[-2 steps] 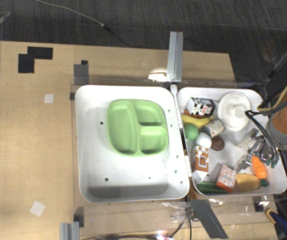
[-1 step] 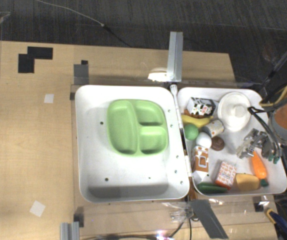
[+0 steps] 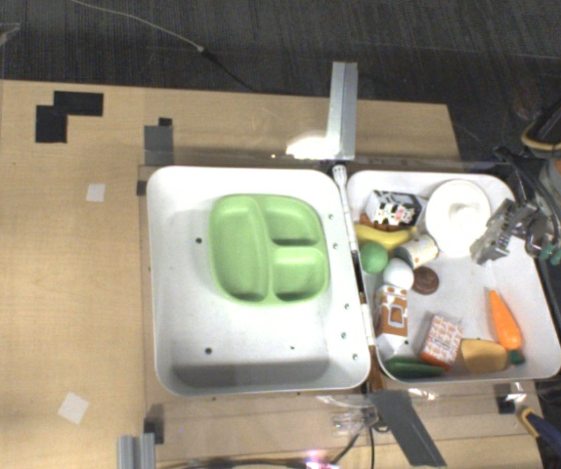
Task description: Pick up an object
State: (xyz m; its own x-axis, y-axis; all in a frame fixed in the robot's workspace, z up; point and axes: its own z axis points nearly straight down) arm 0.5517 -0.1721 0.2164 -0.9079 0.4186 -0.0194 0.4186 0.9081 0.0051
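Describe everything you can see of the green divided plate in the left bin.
The green divided plate is pale green, looks like moulded plastic, and has rounded corners. Raised ridges split it into three compartments: one long one on its left, two smaller ones on its right. It lies flat, slightly turned, on the floor of the left bin, apart from the walls. Nothing rests in it or touches it.

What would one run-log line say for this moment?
gripper: over right bin, beside white bowl | carrot: lying in bin | left bin: green tray

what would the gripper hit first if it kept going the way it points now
The gripper enters from the right and points left and down into the right white bin. Straight on, it would likely meet the round white plate first, though depth is hard to judge from this slanted view.
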